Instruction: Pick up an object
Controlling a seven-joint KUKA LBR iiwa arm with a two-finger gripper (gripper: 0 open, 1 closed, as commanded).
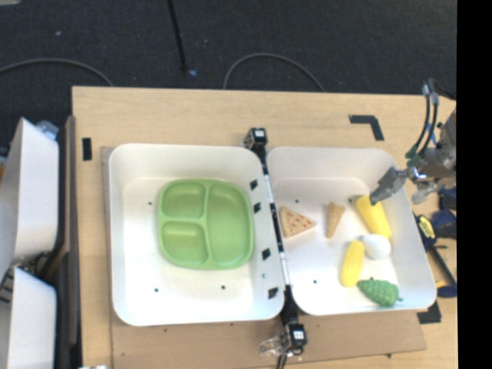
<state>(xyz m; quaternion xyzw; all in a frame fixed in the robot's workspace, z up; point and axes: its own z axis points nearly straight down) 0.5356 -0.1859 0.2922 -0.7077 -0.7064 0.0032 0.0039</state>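
Note:
The right bin holds several toy foods. Near its middle lie a pizza slice and a tan wedge. A yellow banana, a white egg-shaped piece, a yellow corn cob and a green bumpy piece sit along its right side. My gripper reaches in from the right edge, just above the banana's upper end. I see nothing held in it.
A green divided plate lies in the left bin. A black divider with clips runs between the bins. Cables and tool parts crowd the bench's right edge. White boxes stand at the left.

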